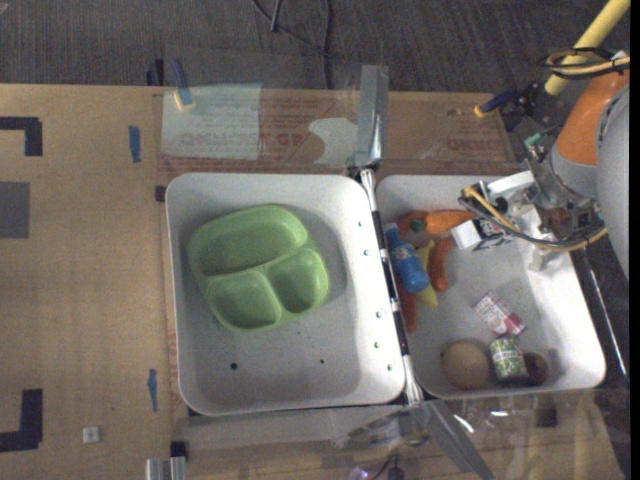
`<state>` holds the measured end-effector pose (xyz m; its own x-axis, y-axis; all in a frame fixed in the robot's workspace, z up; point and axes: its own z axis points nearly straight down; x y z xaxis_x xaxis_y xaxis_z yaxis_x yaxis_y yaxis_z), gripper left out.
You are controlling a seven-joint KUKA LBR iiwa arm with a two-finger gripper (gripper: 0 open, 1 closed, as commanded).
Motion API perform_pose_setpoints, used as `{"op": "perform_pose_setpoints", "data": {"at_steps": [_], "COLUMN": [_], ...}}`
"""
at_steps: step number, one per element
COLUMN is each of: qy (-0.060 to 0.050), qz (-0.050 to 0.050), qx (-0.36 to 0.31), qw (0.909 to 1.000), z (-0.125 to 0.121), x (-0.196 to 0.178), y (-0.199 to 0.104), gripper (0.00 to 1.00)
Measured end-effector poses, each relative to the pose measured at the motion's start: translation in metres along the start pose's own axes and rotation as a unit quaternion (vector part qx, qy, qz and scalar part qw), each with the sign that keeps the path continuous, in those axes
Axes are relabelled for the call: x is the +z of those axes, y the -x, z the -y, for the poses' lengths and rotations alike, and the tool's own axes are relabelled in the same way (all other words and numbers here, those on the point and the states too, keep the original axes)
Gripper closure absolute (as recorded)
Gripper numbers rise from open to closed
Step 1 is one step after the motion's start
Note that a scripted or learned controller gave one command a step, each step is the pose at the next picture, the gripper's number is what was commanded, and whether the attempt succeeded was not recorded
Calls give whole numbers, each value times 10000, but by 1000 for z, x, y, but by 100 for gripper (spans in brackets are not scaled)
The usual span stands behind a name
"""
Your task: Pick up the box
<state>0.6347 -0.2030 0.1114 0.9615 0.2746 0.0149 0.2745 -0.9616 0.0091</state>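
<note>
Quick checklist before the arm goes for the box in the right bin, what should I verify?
1. Box in view on the right bin floor: ok.
2. Nothing lying on the box: ok.
3. Gap between the box and the green can: cannot tell, they sit close together.
4. Claw over the box: not ok, it is toward the bin's far side.
5. Box in the claw: not ok.

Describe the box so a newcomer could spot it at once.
Start at the white bin on the view's right. In its front half, the box lies on bare floor, just behind the green can. It is the only flat, pink-and-white rectangle there. The can and the brown ball beside it are rounded.
</note>
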Motion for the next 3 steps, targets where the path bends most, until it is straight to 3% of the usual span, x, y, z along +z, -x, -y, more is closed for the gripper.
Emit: {"op": "perform_pose_setpoints", "data": {"at_steps": [1,2,3], "qy": [-44,18,-47], "qz": [69,-50,70], "qx": [360,333,366], "qw": [9993,9994,9993], "z": [-25,13,46], "x": [-65,-3,11], "y": [-21,-8,-28], "gripper": [0,0,0]}}
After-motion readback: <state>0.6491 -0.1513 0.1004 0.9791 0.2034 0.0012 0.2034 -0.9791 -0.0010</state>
